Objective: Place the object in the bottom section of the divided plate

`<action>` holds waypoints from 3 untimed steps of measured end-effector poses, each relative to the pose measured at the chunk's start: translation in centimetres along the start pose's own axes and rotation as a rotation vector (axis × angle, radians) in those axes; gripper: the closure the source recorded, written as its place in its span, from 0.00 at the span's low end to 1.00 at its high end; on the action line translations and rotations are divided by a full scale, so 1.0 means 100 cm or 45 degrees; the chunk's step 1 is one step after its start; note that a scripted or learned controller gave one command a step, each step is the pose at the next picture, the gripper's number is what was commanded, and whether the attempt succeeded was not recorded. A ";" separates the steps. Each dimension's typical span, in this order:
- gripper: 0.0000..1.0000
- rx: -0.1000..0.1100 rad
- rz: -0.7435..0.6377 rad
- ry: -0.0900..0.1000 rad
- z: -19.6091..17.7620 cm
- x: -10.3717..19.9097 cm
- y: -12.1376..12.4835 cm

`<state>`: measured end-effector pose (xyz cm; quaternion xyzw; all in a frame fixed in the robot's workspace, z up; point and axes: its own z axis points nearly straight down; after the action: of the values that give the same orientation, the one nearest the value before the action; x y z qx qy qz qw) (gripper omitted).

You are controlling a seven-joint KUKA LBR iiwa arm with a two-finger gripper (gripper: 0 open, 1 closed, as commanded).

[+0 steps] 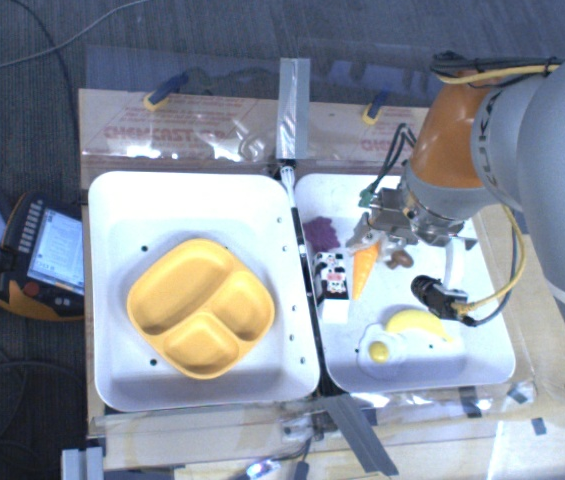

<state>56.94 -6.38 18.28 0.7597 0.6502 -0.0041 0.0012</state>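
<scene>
1. Several small toys crowd the right bin around my gripper, and that is my first worry: I count purple grapes, a cow-print carton, an orange carrot, a banana and a fried egg. A descent here can nudge a neighbour or pinch two at once.

2. The carrot is my best guess for the object, judging by where the gripper hovers. It lies just below the gripper, touching or nearly touching the tips, with the carton just beside it on the far side from the arm.

3. Fingers: I cannot tell whether they are spread or closed. The wrist housing and cabling hide the tips from this angle, so I claim no grasp. Nothing is visibly between them.

4. Risk two: the carrot tapers. A pinch near its narrow end, the end away from the gripper, could squeeze it out sideways toward the carton.

5. Risk three: the yellow divided plate sits in the left bin, well apart from the gripper, across the ridge where the two bins meet. A weak hold could drop the carrot on that ridge.

6. Risk four: the plate sits rotated, so its bottom section, the one farthest from the gripper's side toward the near edge, is a small target. A slightly early release lands the carrot in a neighbouring section.
</scene>
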 end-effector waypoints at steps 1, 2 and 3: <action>1.00 0.002 0.164 0.007 -0.019 0.069 0.003; 0.00 0.002 0.164 0.007 -0.019 0.069 0.003; 1.00 0.007 0.161 0.005 -0.026 0.070 0.003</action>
<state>58.30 0.49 20.86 0.7993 0.6009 -0.0042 -0.0020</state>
